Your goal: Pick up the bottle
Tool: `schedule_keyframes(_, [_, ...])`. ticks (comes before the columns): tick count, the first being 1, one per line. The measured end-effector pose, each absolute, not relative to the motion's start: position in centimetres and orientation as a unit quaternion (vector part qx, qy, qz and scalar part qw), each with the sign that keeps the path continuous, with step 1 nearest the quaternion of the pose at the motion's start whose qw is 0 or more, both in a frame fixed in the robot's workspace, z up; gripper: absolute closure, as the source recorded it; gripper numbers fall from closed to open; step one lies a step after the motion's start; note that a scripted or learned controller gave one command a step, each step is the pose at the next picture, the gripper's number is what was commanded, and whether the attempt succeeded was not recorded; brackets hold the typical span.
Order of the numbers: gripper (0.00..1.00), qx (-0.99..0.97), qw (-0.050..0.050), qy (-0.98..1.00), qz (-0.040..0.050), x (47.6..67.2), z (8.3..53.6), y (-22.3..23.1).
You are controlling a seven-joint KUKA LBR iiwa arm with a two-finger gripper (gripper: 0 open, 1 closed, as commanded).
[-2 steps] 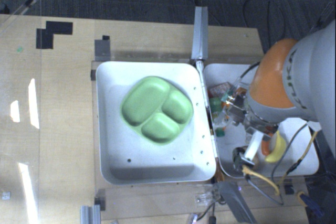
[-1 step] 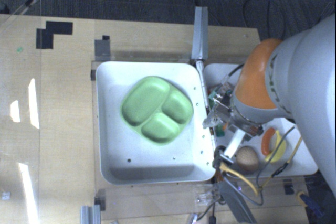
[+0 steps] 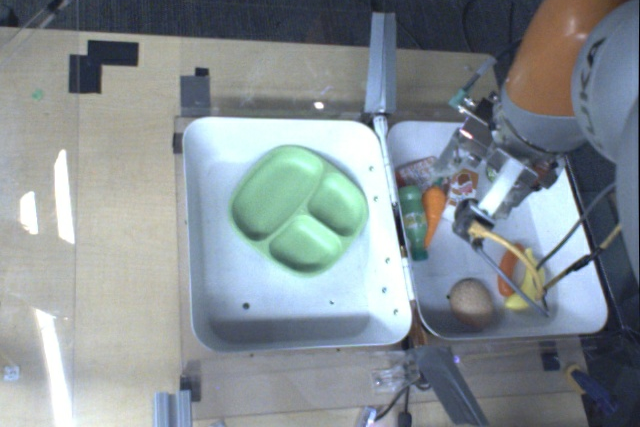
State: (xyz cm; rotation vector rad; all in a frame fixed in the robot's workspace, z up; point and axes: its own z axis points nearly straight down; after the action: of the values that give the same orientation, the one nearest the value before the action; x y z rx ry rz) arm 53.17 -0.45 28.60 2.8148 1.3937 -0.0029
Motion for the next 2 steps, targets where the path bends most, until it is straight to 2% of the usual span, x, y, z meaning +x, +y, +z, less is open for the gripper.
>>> schedule_keyframes(1, [0.0, 0.906, -0.001, 0.424, -0.0022, 52.11, 19.18, -6.16])
schedule_keyframes(2, [1.0, 0.904, -0.002, 0.427, -0.0043, 52.24, 19.88, -6.15])
